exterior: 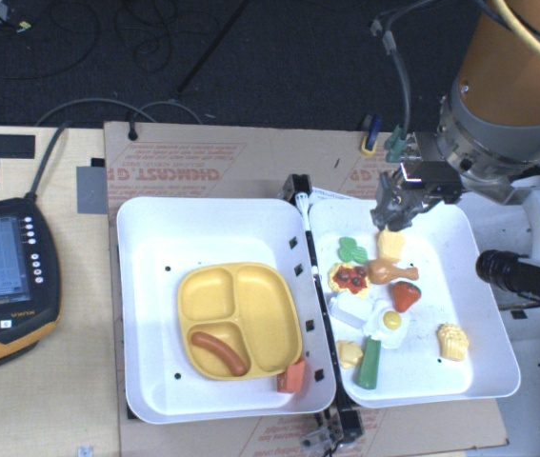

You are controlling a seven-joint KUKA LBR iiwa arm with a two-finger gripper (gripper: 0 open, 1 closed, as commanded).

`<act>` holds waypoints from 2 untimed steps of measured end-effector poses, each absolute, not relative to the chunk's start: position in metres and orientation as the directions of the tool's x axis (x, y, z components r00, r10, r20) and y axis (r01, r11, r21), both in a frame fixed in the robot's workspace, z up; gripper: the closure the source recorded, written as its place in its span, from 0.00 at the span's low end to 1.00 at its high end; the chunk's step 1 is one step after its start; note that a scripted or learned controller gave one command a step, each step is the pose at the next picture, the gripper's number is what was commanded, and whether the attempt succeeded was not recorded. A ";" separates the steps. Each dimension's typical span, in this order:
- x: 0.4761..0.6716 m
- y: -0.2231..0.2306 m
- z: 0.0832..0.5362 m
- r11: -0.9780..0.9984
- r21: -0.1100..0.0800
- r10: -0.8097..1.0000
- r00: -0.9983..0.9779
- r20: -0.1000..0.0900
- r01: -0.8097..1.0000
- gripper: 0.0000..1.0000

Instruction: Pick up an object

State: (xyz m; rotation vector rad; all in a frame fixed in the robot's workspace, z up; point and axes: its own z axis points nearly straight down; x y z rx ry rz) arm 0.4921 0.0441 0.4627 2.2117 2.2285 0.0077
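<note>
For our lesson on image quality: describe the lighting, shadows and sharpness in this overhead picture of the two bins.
Camera view: light is even and soft, with faint shadows beside the yellow tray and toy foods; the white bins look bright but not blown out; the dark cloth at the top loses detail; the gripper is dark and slightly soft, while the sausage and corn are fairly crisp.

claw (395,215) upper right of frame, above right bin (484,374) | just over pale yellow block (390,245) in toy food pile | left bin (146,255): yellow divided plate (239,320) with sausage (220,350) in lower compartment
</note>
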 end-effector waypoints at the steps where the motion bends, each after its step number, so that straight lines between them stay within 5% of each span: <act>1: 0.474 0.010 0.333 -0.004 -0.017 1.000 0.004 -0.002 1.000 1.00; 2: 0.477 0.079 0.472 0.009 0.012 1.000 -0.009 0.004 1.000 1.00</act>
